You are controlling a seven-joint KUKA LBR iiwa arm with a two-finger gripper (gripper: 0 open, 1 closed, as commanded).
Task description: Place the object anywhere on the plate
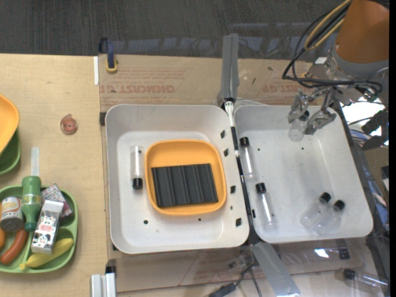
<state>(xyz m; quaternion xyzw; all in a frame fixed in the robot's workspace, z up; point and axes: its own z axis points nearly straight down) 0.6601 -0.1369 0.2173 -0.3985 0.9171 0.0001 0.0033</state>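
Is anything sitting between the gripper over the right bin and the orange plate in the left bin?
Only the bins' raised rims lie between the gripper and the orange plate. A dark ribbed block covers the plate's middle, leaving its border bare.

The arm (365, 23) is running off the top right corner. The gripper (307, 117) is looking blurry, so its grip is too hard to tell. A yellow bowl (7, 124) and green plate (59, 252) are getting cut by the left edge.
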